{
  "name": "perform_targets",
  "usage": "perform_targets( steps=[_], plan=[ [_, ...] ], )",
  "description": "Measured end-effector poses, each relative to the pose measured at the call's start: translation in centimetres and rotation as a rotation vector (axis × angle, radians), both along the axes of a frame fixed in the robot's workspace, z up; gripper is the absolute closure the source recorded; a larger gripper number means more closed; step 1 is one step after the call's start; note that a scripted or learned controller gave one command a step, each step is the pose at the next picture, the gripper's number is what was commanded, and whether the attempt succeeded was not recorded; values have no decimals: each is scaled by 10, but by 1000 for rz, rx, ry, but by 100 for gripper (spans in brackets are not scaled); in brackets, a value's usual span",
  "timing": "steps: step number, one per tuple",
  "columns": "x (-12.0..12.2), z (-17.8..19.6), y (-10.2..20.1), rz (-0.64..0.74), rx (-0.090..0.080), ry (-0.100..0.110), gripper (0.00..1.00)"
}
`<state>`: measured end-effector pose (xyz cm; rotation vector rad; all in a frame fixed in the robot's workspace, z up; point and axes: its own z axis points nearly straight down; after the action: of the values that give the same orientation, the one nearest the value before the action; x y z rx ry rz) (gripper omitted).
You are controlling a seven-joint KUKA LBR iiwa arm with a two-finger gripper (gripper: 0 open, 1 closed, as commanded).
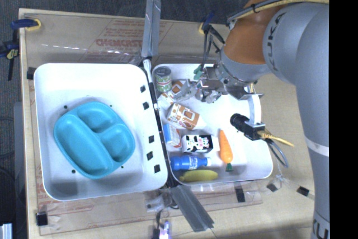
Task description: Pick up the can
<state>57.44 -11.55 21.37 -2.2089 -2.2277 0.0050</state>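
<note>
Camera view: wooden bench [84, 36] on dark floor, two white bins [42, 120]. Gripper [206, 89] hovers right of the can [163, 79]; whether it is open or closed is unclear.

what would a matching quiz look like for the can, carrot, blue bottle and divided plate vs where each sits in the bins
Things:
1. can
2. carrot
3. blue bottle
4. turquoise divided plate

Places:
A. alone in the left bin
B. far left corner of the right bin, against the divider
C. near edge of the right bin, just above the banana
D. right part of the right bin, beside the cow-print carton

Pairs: 1-B, 2-D, 3-C, 4-A
</note>
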Motion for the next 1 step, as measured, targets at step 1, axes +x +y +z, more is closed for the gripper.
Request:
perform_targets(
  steps=[1],
  plan=[
    [58, -23, 48, -145, -1, -1, 0]
  ],
)
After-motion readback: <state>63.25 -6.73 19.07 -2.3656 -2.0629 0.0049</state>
